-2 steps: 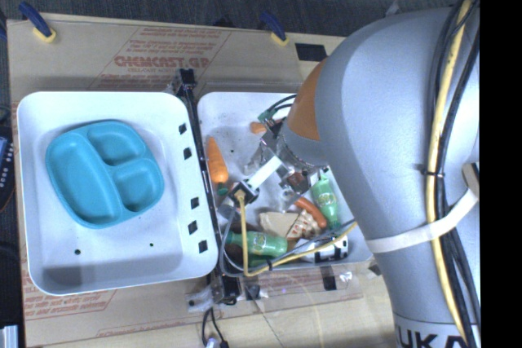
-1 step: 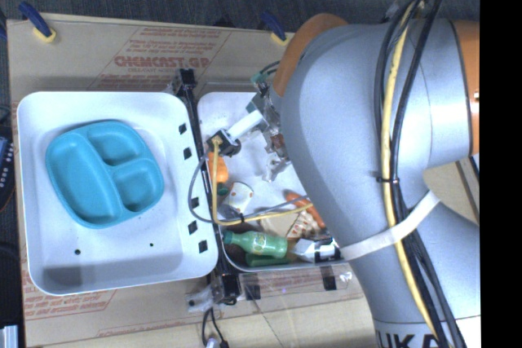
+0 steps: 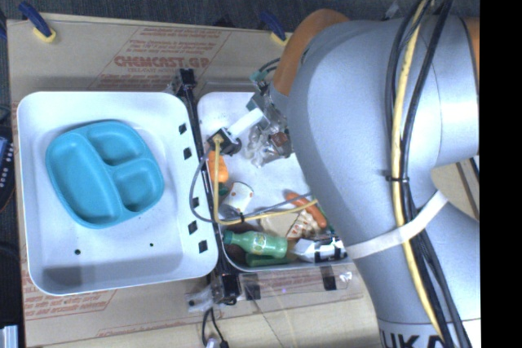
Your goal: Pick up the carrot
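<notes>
Arm covers rt bin; hand state unclear; 1 carrot, 1 blue tray.

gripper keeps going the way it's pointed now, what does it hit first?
Most likely the clutter at the back of the right bin: the gripper points down over a crinkled clear wrapper. The carrot lies to the left, off that line. Depth is unclear from this slanted view.

the divided plate is light blue, lying in a white bin. the carrot is orange, the bottle green. the arm is grey with an orange band. red print marks the tan cardboard surface.
</notes>
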`<action>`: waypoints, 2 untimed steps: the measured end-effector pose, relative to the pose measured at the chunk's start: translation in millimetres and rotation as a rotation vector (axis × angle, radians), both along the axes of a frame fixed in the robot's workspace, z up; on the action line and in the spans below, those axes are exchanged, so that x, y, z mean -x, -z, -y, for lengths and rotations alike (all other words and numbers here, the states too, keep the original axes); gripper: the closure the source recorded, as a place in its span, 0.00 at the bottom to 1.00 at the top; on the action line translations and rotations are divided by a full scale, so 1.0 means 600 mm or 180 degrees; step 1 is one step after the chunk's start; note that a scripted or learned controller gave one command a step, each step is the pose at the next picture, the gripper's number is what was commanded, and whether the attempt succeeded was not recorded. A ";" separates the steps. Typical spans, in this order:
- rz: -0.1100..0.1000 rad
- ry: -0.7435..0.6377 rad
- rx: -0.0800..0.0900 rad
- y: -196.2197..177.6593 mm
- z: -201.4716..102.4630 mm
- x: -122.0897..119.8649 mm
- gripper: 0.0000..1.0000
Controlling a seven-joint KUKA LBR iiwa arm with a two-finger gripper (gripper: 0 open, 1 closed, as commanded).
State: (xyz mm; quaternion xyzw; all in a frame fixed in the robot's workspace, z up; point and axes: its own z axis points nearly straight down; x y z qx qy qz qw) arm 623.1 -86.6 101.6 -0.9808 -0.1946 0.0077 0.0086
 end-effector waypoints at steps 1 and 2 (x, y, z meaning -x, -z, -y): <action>0.0054 0.0282 0.0025 -0.167 -0.026 0.057 1.00; 0.0037 0.0581 0.0033 -0.238 -0.017 0.121 1.00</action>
